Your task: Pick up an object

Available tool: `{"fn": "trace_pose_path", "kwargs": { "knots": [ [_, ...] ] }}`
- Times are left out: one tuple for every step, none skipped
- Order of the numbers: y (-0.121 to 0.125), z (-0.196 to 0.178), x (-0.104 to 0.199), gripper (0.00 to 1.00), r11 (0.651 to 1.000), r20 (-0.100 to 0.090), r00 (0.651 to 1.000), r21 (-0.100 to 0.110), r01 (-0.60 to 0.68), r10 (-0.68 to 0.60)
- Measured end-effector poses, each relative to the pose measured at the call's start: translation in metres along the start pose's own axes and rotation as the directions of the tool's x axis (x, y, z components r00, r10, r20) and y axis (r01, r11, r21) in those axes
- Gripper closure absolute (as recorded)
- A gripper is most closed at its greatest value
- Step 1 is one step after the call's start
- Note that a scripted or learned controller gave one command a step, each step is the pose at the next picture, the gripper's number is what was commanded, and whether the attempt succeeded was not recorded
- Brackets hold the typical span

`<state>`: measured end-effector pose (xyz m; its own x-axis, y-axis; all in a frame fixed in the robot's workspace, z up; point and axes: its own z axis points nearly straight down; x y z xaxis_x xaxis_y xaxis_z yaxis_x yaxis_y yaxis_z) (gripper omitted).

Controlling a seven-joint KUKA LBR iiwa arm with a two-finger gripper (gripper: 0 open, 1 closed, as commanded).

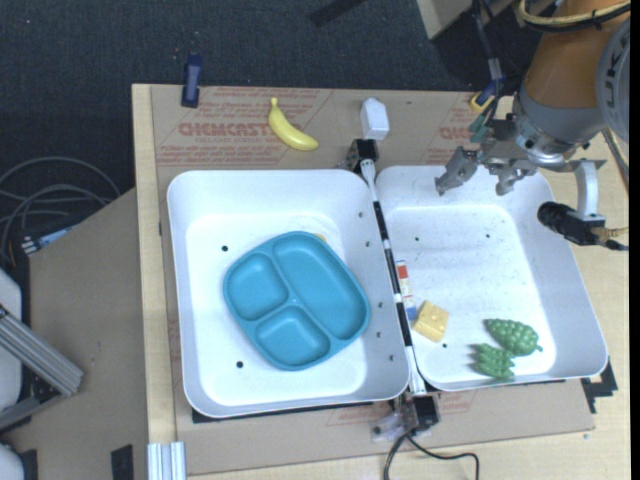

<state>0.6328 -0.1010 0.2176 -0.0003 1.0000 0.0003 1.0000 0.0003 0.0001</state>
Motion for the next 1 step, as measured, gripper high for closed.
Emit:
{"fn": "trace_pose_path", "kwargs": {
  "knots": [
    [-0.0849, 0.0405, -0.0283, 0.0, 1.0, 0.001, 1.0, 0.002, -0.002, 0.002]
  ]
}}
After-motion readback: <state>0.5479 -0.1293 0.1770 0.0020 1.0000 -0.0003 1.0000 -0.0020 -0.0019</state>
